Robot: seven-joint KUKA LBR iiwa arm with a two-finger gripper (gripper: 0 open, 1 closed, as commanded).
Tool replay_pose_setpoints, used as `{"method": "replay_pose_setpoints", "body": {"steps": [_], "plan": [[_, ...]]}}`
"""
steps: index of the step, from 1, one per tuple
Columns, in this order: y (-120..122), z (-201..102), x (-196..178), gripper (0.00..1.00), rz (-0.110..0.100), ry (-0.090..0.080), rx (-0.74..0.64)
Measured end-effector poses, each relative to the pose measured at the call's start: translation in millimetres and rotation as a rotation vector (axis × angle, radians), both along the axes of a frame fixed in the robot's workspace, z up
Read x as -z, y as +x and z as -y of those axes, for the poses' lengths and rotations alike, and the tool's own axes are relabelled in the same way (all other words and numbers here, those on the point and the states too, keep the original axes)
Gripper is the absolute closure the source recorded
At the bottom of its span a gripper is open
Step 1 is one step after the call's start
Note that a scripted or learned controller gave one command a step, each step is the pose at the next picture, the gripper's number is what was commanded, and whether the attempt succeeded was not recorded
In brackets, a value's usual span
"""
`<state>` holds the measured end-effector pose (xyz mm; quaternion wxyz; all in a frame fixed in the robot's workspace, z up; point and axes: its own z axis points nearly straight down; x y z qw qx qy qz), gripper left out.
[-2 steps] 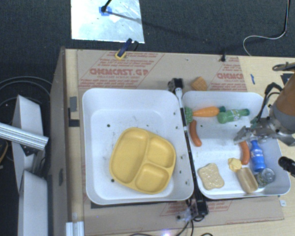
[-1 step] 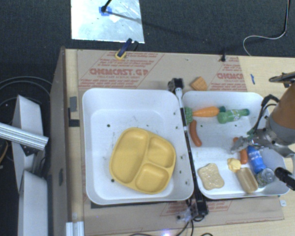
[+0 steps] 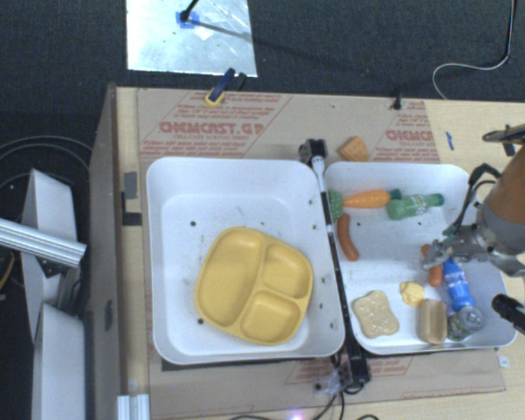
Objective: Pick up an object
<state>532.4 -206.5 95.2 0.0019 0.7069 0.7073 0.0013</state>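
Two white bins side by side on the bench; left bin (image 3: pixel 171 234) with just a yellow divided plate (image 3: pixel 255 284) sitting toward its 6 o'clock edge; right bin (image 3: pixel 402 178) packed with all the small stuff.

Arm (image 3: pixel 518 201) coming in from 3 o'clock, grey with the orange part up top; gripper (image 3: pixel 440 252) down low over the right bin, around 3 o'clock of the bin's middle; honestly can't tell whether open or closed from this angle, and nothing visibly clamped in it.

Closest things to the gripper: a blue bottle (image 3: pixel 456 287) just at its 5 o'clock, lying flat, silver cap end pointing to 6 o'clock; a small orange piece (image 3: pixel 434 275) right at its 6 o'clock, touching or nearly touching the bottle.

Rest of the right bin: carrot (image 3: pixel 367 200) along the 12 o'clock wall, green bottle (image 3: pixel 412 206) just at the carrot's 3 o'clock; sausage (image 3: pixel 347 237) by the 9 o'clock wall; slice of toast (image 3: pixel 375 314) at about 7 o'clock; brown bread block (image 3: pixel 432 321) at the toast's 3 o'clock; little yellow lump (image 3: pixel 411 293) between the toast and the blue bottle.

Also an orange wedge (image 3: pixel 354 150) outside the bins, on the cardboard just past the right bin's 11 o'clock corner.
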Motion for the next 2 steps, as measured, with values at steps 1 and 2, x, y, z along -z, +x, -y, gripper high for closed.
{"method": "replay_pose_setpoints", "body": {"steps": [1, 2], "plan": [[9.7, -52.3, 5.2, 1.00, 0.002, 0.001, -0.003], [39.4, -141.9, -89.8, 1.00, -0.001, 0.001, -0.003]]}}
